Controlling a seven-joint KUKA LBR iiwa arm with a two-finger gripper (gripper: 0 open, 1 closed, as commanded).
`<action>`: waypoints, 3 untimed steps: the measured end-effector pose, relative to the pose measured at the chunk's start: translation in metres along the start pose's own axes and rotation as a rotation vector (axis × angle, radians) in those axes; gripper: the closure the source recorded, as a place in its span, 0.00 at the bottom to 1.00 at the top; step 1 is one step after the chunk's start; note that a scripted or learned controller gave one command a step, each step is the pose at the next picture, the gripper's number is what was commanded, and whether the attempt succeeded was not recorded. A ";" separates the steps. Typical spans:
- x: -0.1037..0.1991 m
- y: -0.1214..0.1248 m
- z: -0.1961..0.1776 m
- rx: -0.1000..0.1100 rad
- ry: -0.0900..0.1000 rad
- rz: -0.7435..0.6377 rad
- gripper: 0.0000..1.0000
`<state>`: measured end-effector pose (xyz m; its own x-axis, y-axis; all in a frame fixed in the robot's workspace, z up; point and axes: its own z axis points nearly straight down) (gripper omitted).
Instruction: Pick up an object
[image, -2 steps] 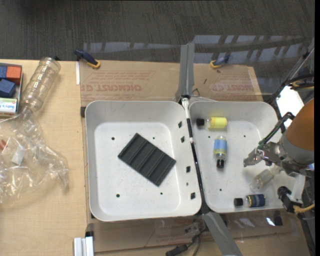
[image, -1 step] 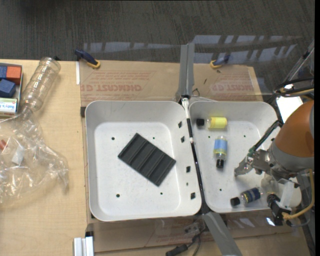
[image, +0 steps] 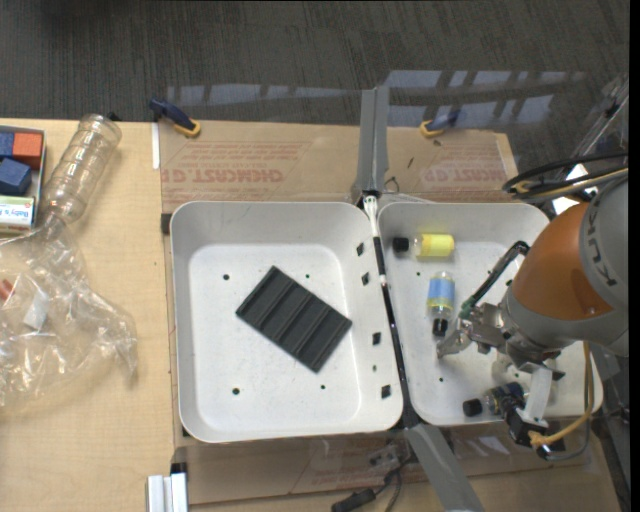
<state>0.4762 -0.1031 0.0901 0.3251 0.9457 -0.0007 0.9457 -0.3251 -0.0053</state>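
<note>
Our end effector (image: 462, 335) sits low over the right bin (image: 400, 300), its metal tip reaching out from under the orange-banded wrist, and we cannot tell how it is set, since the arm's bulk hides most of it. Just beside the tip, on the side away from the arm, lies a small blue-and-white bottle (image: 441, 298), and beyond that a yellow cylinder with a black cap (image: 428, 245). Nearer the camera from the tip rests a small dark piece (image: 472, 407). Far off from the tip, in the left bin (image: 185, 300), lies a black ribbed slab (image: 293, 318). We judge nothing is lifted yet: the approach looks made, but the grasp and raise remain.
</note>
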 end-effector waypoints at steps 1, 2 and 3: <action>-0.001 0.001 -0.001 -0.003 0.001 0.090 0.00; -0.006 0.002 -0.001 -0.003 0.001 0.139 0.00; 0.009 -0.003 0.000 -0.001 0.000 0.100 0.00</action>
